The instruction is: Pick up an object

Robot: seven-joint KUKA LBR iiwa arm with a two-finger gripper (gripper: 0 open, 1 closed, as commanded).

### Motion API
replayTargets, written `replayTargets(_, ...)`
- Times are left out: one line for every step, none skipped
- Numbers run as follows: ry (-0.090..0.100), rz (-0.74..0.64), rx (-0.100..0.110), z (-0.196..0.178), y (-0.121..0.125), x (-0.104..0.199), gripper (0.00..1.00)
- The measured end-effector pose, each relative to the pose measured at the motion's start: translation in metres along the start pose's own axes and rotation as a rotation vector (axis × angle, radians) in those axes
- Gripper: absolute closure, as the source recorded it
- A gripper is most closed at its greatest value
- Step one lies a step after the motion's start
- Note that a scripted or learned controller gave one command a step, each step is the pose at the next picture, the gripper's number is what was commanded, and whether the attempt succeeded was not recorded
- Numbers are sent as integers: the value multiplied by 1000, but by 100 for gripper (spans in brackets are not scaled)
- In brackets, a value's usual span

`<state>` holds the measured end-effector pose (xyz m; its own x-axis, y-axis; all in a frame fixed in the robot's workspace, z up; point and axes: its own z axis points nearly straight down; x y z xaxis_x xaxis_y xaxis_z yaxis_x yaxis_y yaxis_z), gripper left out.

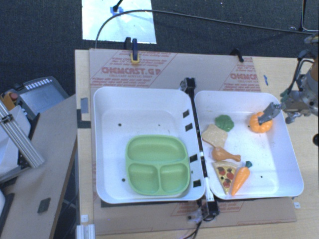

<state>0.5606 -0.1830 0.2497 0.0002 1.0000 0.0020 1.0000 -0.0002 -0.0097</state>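
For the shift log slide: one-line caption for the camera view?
Pincer at the orange toy fruit in the right bin; green divided plate in the left bin.

- A pale wooden table (82, 133) fills the middle of the frame.
- A sheet of brown cardboard (164, 68) with red lettering lies flat on it, reaching toward the upper centre.
- Two shallow white bins rest side by side on the cardboard: the left bin (107, 128) at centre, the right bin (286, 176) at right, their inner edges touching.
- A clamp (134, 51) grips the cardboard's upper edge.
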Motion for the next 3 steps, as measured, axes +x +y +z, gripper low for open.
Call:
replayTargets(-2,-3,-11,-6,2,1,0)
replayTargets(-2,-1,-9,36,-1,-1,0)
replayTargets(-1,-4,-8,84,6,6,0)
